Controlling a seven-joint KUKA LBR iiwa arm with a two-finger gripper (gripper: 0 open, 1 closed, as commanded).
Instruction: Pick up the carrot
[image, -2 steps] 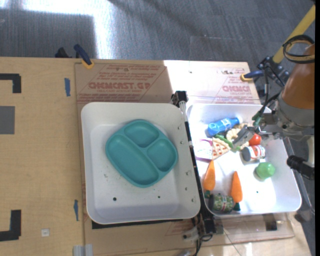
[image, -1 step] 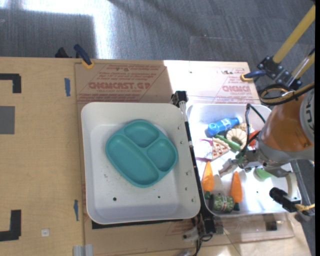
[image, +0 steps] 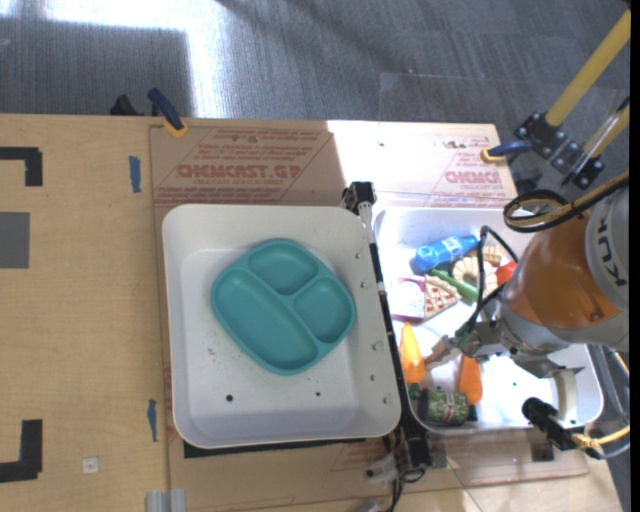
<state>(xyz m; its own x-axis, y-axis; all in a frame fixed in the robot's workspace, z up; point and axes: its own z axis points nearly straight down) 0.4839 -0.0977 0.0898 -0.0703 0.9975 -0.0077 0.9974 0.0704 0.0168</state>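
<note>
Gripper (image: 452, 347) sits low over the right bin (image: 590, 400), at its front-middle; you can't tell from this angle whether it's open or closed, since the wrist and orange band (image: 560, 280) cover most of it. Nothing visibly held. Clutter you need to know about: an orange-yellow elongated piece (image: 410, 355) lies along the bin's left wall, just left of the gripper, and it's close enough in colour to be confused with the target. A dark green packet (image: 448, 405) sits at the front-left corner, just in front of both orange items. Behind the gripper there's a blue bottle (image: 445, 252), a waffle-patterned piece (image: 436, 298) on something pink, a green item (image: 462, 287) beside it, and a red item (image: 506, 270) partly under the arm. A black cable (image: 489, 262) loops over that rear group. The left bin (image: 200, 400) holds just a teal divided plate (image: 283, 305), well apart from the action. Both bins rest on cardboard (image: 80, 300). Carrot (image: 470, 378): what I read as it is the short, solid orange piece lying on the right bin's floor, just in front of and slightly right of the gripper, roughly pointing front-to-back. Its rear end is tucked under the gripper body, so you see only part of it. It's near the green packet but not clearly touching it.
</note>
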